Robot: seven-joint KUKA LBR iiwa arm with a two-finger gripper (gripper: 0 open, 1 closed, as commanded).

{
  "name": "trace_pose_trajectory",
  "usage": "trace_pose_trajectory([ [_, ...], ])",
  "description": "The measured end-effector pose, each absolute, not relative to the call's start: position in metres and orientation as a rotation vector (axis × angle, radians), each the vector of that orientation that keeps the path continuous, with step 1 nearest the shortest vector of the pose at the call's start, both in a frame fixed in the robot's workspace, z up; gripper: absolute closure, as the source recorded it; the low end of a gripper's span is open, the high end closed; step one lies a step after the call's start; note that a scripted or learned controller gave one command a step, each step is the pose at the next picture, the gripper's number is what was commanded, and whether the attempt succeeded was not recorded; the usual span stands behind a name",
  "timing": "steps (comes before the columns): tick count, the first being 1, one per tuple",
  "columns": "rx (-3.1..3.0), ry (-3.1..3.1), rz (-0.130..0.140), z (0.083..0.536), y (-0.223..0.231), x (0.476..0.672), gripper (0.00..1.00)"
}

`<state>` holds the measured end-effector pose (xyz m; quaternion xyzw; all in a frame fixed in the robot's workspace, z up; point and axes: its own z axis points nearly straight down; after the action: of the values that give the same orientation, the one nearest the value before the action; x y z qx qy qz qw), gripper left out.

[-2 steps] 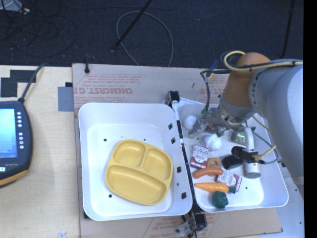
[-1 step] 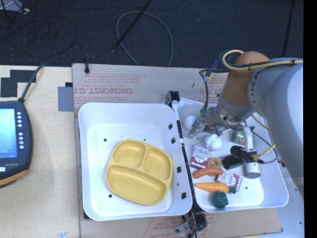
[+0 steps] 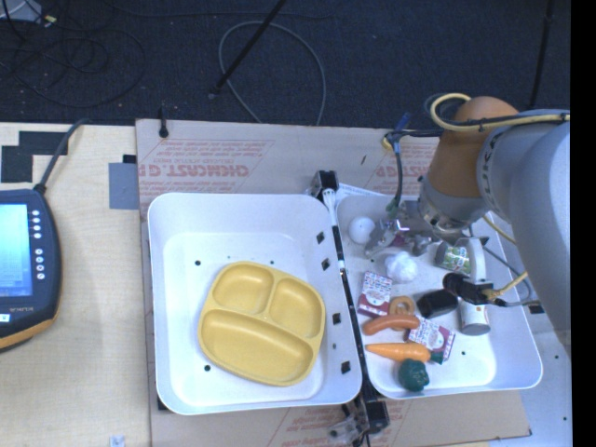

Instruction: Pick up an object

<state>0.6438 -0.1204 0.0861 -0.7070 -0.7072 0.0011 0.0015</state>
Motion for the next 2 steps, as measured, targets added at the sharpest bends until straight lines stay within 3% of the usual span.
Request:
trace_pose_trajectory([
  [1,-2.216,-2.219,0.003,0.0952,-0.1197,0.6443,1.00],
  [2,-2.216,-2.220,0.012,0.0947,-0.1218,0.6433,0.00],
])
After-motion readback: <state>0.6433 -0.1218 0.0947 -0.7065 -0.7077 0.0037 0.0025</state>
